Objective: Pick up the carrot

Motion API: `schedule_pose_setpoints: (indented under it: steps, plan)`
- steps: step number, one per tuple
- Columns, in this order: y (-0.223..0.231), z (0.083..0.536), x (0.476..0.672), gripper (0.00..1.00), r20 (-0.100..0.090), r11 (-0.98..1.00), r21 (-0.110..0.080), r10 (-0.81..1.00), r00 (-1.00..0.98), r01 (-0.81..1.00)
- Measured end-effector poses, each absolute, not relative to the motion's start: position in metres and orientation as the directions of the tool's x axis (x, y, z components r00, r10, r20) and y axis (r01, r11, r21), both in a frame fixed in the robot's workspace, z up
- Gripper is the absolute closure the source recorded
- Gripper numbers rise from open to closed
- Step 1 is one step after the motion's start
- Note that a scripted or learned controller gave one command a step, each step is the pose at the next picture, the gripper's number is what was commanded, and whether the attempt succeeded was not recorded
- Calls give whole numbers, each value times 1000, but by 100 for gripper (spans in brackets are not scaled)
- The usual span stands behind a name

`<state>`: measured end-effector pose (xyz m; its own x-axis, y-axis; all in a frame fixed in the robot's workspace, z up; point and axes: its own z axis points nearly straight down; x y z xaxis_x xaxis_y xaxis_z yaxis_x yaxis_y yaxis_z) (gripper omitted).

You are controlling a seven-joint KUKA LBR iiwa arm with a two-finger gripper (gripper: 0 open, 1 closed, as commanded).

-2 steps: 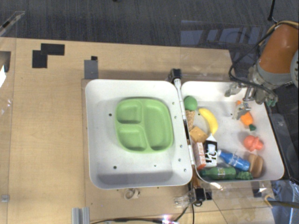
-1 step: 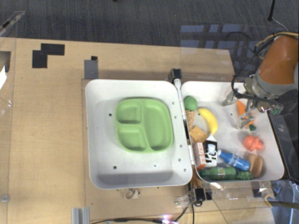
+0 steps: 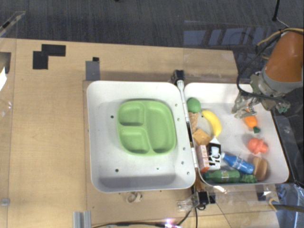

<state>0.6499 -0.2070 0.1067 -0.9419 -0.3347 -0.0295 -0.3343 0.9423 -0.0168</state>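
2 white bins sat side by side on your worktop [image 3: 47,141]. Left bin [image 3: 102,175] held a green divided plate [image 3: 145,127], 3 compartments, roughly centred.

Right bin [image 3: 216,91] carried the clutter. Carrot [image 3: 251,122] lay near the bin's right wall, orange body with a green tip at its lower right. Your gripper [image 3: 245,109] hung just above and left of the carrot, close to it but not around it; nothing was visible between the fingers. Fingers looked spread apart, pointing down into the bin.

Below the carrot: a red-orange lumpy item [image 3: 258,146], type unclear. Below that, a brown rounded piece [image 3: 260,167] by the lower right corner. A blue bottle [image 3: 237,163] lay tilted, next to a dark green cucumber-like item [image 3: 223,176] along the bottom wall. A banana [image 3: 212,121] curved near the centre divider, with a green round fruit [image 3: 193,104] just above-left of it. A tan bread-like piece [image 3: 201,137] and a red-and-white box [image 3: 204,156] were stacked along the divider.

Arm [image 3: 285,63] came in from the right, orange band up top.
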Motion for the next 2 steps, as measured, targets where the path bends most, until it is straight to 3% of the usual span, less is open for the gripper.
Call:
schedule_pose_setpoints:
  steps: [1, 2]
  plan:
    - [-207, 106, 649, 0, -28, 942, -15, -335, -942, -334]
    - [-208, 94, 639, 0, -16, 867, -16, -499, -867, -499]
